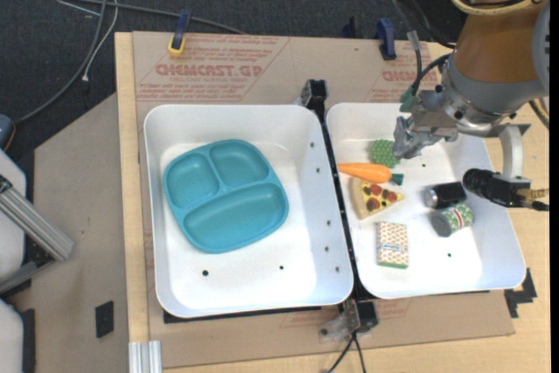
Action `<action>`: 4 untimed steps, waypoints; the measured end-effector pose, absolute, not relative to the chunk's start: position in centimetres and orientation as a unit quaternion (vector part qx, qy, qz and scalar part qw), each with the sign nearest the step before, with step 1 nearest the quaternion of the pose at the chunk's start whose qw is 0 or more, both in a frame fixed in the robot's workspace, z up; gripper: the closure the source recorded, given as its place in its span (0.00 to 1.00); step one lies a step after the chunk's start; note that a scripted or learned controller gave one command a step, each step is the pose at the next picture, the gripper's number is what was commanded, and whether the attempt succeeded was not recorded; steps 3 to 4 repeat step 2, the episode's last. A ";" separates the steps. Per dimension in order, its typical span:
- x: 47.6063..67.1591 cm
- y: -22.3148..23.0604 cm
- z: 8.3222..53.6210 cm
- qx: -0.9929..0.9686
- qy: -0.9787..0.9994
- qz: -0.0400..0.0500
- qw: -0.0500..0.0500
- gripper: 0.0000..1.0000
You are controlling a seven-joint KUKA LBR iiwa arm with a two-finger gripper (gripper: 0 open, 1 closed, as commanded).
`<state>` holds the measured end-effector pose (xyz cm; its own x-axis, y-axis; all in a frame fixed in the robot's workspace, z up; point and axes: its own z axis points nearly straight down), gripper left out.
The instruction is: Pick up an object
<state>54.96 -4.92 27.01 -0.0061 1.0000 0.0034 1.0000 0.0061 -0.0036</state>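
In the right bin (489,271) lie an orange toy carrot (365,172), a toy pizza slice (377,198), a green leafy toy (382,151), a small patterned box (393,244) and a green-labelled can (451,217) lying on its side. My gripper (409,140) hangs over the bin's upper middle, just right of the green leafy toy and above the carrot's tip. Its dark fingers point down toward the bin floor. Nothing is visibly held between them.
The left bin (175,275) holds a blue divided plate (227,195). A black clip (313,92) sits at the top of the wall between the bins. Blue clamps (181,29) (386,37) grip the cardboard's far edge. A black cylinder (489,185) juts in at the right.
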 end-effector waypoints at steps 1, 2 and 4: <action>54.1 1.0 26.2 -0.705 -0.710 0.000 0.002 1.00; 52.9 5.9 23.7 -0.705 -0.709 0.001 0.003 1.00; 52.9 5.9 23.7 -0.705 -0.709 0.001 0.003 1.00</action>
